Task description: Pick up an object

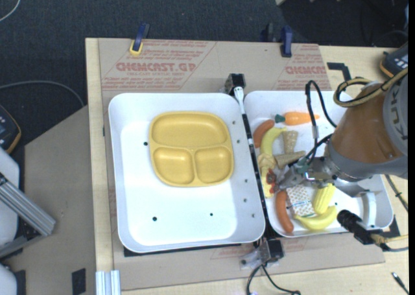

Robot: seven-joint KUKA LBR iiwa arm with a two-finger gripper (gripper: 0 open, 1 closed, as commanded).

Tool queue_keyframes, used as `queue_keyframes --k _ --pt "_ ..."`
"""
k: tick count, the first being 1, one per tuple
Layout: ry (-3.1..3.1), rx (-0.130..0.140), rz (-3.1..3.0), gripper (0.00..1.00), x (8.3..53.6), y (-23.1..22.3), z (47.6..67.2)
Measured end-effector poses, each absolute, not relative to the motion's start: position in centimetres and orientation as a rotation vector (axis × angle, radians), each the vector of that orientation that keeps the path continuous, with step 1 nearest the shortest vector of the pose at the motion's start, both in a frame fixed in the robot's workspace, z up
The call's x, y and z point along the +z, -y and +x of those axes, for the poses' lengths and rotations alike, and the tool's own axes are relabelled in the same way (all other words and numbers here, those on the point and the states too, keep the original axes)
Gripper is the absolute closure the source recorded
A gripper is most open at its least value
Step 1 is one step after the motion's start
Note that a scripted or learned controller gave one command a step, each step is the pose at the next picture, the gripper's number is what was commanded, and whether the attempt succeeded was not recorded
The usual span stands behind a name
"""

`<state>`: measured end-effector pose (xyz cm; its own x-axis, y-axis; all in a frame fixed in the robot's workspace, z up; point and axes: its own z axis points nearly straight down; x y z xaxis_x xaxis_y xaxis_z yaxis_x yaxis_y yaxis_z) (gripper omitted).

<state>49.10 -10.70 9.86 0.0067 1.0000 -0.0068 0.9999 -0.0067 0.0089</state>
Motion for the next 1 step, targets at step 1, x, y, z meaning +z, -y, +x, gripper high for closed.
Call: queue_keyframes --k 1 --pt "-2.215 0.002 2.221 1.0 10.39 10.22 48.89"
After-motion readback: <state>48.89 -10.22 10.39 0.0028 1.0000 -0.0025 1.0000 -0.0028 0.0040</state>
